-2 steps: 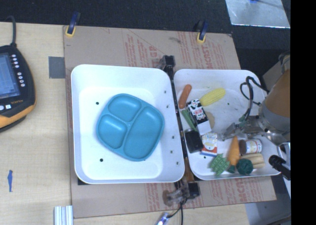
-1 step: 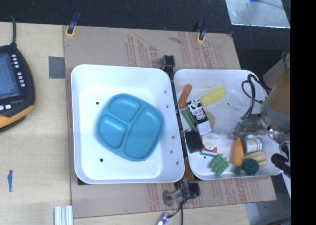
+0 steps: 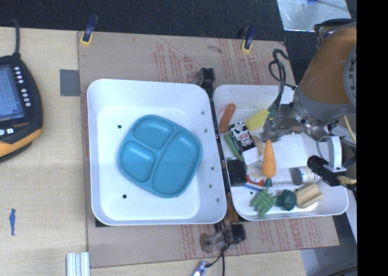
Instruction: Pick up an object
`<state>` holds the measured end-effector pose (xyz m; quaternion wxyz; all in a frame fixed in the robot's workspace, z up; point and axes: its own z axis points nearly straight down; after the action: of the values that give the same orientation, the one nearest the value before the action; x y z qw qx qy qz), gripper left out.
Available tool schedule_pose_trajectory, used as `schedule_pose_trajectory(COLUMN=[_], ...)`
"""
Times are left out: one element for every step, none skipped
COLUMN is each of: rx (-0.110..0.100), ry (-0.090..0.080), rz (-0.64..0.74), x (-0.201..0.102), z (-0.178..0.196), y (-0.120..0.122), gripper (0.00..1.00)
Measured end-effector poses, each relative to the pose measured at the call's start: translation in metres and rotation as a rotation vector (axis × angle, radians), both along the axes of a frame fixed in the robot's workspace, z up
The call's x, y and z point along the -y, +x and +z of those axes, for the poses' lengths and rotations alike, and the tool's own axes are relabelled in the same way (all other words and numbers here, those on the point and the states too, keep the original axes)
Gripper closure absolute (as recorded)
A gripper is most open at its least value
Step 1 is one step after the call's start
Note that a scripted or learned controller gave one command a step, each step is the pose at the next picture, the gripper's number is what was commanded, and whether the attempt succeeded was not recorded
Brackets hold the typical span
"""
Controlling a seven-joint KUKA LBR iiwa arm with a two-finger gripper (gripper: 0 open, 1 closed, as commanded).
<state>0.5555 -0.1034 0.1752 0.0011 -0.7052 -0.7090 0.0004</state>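
- Gripper [image 3: 270,137] sits low in the right bin [image 3: 339,208], just above the top of the orange carrot [image 3: 268,161]; finger state cannot be told, wrist and shadow cover it.
- No object visibly between fingers, so no grasp confirmed.
- Likely target: carrot, upright-ish in the picture, mid-bin, touching or just beside the gripper tip. Can't tell which.
- Risk: clutter. Yellow piece [image 3: 257,119] and black-and-white toy [image 3: 242,136] lie just left and far of the gripper; a descent may land on two things at once, or shove one away.
- Risk: carrot tapers, looks smooth; a pinch near its end could squeeze it out sideways.
- Risk: carrot overlaps a red-and-white item [image 3: 256,176] near its lower end; a lift may drag that along or snag.
- Risk: green toys [image 3: 274,201] and the wooden peg [image 3: 308,195] crowd the near wall; a knocked carrot could wedge among them.
- Red sausage-shaped piece [image 3: 227,117] leans at the bin's left wall, well clear of the gripper.
- Left bin [image 3: 103,202] holds the blue divided plate [image 3: 159,155]; untouched, no risk there.
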Motion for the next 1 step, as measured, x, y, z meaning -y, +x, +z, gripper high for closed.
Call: schedule_pose_trajectory(rx=[0.002], ry=[-0.002], rz=[-0.002], x=[0.0436], z=[0.0255], y=[-0.0172], gripper=[1.0])
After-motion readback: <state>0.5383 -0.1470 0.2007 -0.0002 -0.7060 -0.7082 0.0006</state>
